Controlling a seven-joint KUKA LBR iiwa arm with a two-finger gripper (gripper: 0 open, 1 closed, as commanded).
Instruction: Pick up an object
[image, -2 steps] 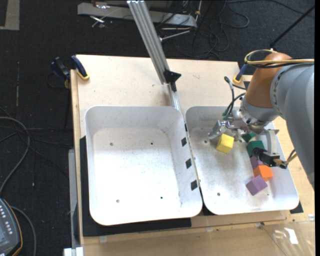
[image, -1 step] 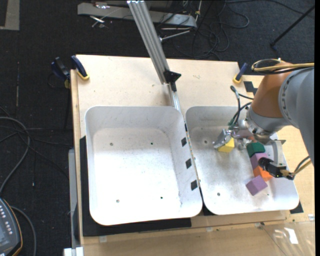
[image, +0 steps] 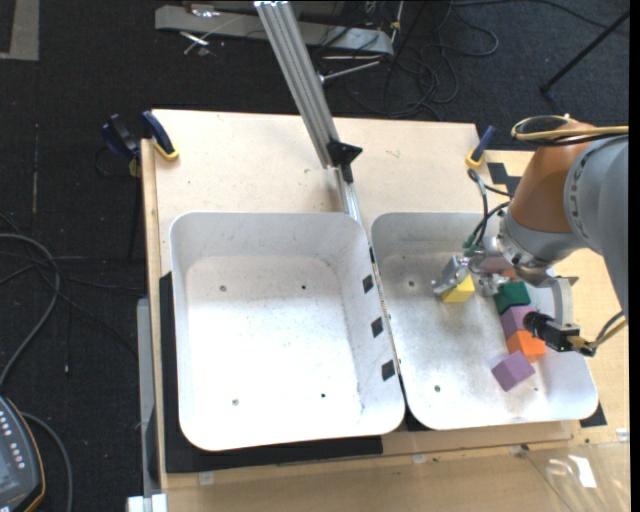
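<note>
The left bin (image: 265, 330) sits beside the right bin (image: 440, 400). In the right bin, the gripper (image: 452, 280) is down at a yellow block (image: 459, 290); it seems to touch it, but I cannot tell if it grips. Further right lie green (image: 514, 295), orange (image: 526, 346) and purple (image: 513, 371) blocks.

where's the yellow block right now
In the right bin, upper middle, the yellow block sits at the hand, left of the green block.
</note>
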